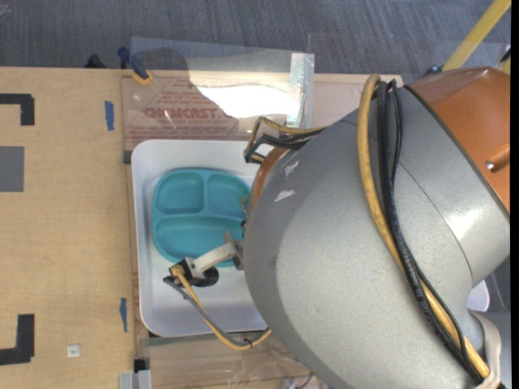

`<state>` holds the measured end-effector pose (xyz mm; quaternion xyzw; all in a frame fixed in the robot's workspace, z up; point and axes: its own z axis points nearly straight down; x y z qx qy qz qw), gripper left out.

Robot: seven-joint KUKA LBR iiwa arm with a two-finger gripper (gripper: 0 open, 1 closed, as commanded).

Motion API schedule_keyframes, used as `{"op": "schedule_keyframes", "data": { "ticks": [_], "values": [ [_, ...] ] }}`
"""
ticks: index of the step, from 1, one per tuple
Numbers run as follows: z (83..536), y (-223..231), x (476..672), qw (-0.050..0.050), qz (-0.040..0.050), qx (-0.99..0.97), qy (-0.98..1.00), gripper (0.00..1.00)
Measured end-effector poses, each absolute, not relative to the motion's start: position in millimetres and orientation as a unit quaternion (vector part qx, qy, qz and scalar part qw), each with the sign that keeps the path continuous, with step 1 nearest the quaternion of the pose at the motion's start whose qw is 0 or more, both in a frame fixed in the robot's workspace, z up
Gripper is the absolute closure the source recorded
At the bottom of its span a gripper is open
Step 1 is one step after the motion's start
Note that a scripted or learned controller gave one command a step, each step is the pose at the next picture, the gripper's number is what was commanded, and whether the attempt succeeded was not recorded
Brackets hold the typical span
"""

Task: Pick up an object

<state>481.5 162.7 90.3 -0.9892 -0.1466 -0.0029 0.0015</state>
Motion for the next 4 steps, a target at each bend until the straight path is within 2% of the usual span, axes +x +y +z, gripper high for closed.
{"op": "schedule_keyframes", "data": {
  "ticks": [1,2,3,4],
  "values": [
    [182,206,498.0,0.002,-0.0028,-0.995,-0.102,1.0],
    [191,226,478.6,0.001,-0.0001,-0.995,-0.101,1.0],
    [303,225,479.6,0.0,-0.0012,-0.962,-0.272,1.0],
    [219,219,478.2,-0.001,0.0022,-0.995,-0.1,1.0]
  ]
}}
